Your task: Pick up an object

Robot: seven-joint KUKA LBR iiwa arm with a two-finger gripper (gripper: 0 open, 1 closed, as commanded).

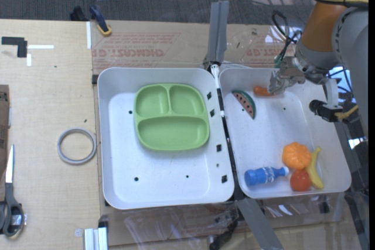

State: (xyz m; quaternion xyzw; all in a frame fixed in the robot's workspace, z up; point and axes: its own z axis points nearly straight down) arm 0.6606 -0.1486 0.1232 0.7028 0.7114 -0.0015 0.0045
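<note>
Bins sit side by side: the left bin (117,184) holds a green divided plate (171,116) toward its twelve o'clock half, while the right bin (275,126) holds a watermelon slice (245,103) at eleven o'clock and, clustered at five o'clock, a blue bottle (265,175), an orange pumpkin-like toy (295,155), a red tomato (300,180) and a yellow banana (316,168). At twelve o'clock in the right bin the gripper (280,82) hangs beside a small orange piece (261,91); whether its fingers are spread or closed cannot be told.
</note>
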